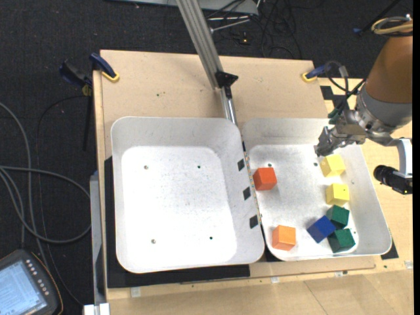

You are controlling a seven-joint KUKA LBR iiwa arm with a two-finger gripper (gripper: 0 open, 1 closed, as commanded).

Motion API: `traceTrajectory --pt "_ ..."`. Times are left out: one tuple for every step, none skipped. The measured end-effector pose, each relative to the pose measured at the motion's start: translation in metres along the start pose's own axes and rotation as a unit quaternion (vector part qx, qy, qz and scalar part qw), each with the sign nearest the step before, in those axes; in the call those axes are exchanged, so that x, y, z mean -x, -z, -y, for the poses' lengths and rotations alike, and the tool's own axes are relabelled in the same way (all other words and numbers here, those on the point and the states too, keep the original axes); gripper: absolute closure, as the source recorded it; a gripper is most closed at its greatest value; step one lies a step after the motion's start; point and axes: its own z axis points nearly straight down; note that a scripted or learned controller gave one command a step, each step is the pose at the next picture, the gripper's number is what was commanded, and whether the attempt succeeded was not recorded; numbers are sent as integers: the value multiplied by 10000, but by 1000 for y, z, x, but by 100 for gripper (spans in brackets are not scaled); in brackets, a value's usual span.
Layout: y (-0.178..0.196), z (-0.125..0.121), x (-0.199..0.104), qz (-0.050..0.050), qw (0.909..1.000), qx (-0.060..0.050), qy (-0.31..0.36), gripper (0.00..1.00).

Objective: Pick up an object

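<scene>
I cannot tell how the jaws of the gripper (326, 147) stand. It hangs just above the upper yellow block (333, 165) in the right bin (289, 136) (nothing is lifted yet). I judge this the approach; next, descend and close.

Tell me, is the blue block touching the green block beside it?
Touching. The camera view shows the blue block pressed against the green block at its upper right corner, with no white bin floor between them.
</scene>
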Motion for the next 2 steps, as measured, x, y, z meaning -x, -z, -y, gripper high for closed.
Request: traceTrajectory --pt "53 -2 0 -3 10000 -4 18 100" --pt "35 14 -54 -21 10000 -44 43 100"
